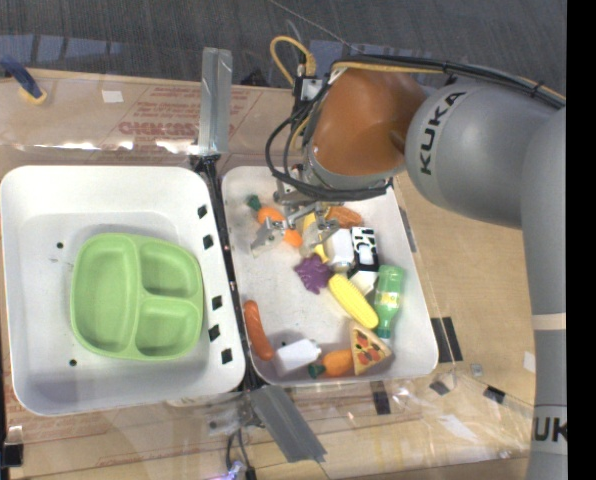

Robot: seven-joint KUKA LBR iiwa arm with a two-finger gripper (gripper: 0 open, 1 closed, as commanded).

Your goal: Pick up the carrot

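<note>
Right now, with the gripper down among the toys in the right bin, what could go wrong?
1. The gripper sits in the bin's far corner amid crowded toys; it could grab or knock the grapes or corn instead.
2. Several orange pieces look alike: one by the gripper, another at the near wall. The wrong one could be taken for the carrot.

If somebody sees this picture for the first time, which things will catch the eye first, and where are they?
First comes the big grey arm with its orange band, reaching from the right over the top of the right bin, its hand low among the toys. Next, the bright green divided plate lies alone in the left bin. Then the colourful toy food crowds the right bin: a yellow corn, purple grapes and a pizza slice.
</note>
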